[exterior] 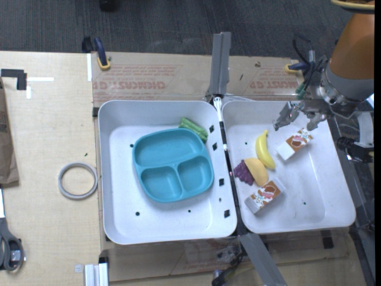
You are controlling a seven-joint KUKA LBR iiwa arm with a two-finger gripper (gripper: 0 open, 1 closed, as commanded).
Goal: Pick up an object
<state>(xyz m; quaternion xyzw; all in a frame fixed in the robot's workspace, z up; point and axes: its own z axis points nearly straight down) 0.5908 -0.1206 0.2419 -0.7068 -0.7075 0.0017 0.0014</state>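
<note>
My pincer (299,116) hangs spread and empty above the right bin (333,201), near the small carton (293,144) lying just beside the banana (264,151); I judge it light, stiff, best gripped across its narrow sides.

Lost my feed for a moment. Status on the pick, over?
Gripper open, nothing held, over right bin back edge. Banana and carton just below. Nothing blocking.

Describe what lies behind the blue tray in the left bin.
A green item pokes out behind the blue tray, at its far rim. The tray covers part of it, hiding its full shape.
</note>
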